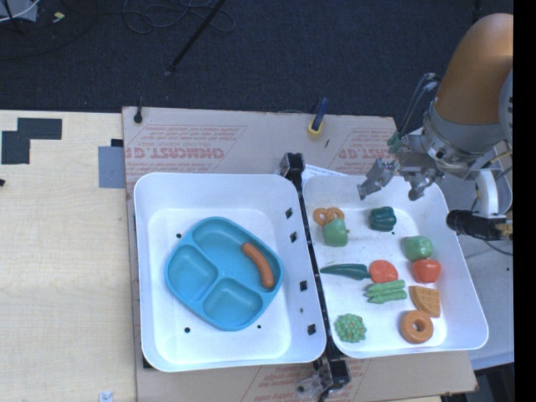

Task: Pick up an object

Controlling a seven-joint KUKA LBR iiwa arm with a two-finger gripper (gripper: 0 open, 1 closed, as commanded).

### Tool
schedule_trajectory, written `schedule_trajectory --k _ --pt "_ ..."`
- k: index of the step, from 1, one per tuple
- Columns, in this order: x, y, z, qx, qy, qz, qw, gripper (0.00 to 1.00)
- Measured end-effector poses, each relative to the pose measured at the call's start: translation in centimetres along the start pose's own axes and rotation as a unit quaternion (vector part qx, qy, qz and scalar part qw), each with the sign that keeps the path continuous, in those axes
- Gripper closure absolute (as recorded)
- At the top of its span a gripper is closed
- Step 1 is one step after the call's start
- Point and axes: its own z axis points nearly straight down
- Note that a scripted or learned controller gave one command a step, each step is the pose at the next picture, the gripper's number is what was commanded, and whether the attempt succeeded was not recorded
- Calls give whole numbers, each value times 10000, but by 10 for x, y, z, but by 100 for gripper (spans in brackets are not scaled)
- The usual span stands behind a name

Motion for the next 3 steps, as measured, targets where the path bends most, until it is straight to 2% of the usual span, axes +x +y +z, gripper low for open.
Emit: schedule_trajectory --k 1,3 --pt "0 1 -5 -42 -5 -8 10000 0" --pt "9 12 120 -7 3 -11 10000 0"
